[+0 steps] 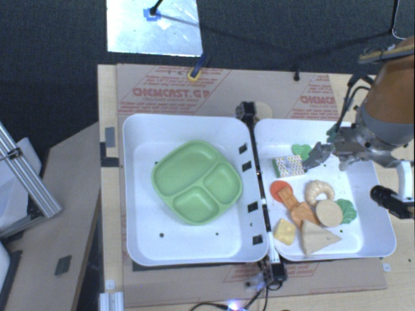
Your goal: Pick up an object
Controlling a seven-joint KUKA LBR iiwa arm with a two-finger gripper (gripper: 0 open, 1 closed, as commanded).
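Observation:
The right bin (373,241) holds several toy foods: a checkered block (288,166), a green piece (300,151), an orange-red carrot shape (288,197), a croissant (319,190), a round beige cookie (329,212), a yellow cheese cube (284,231) and a pale wedge (318,239). My gripper (319,155) hangs over the upper part of that bin, just right of the checkered block and beside the green piece. Nothing is visibly held between its fingers.
The left bin (139,238) holds a green divided plate (196,181). Black clips run along the divider (258,186) between the bins. A shiny metal sheet (154,18) lies beyond the bench. The arm (388,102) enters from the right.

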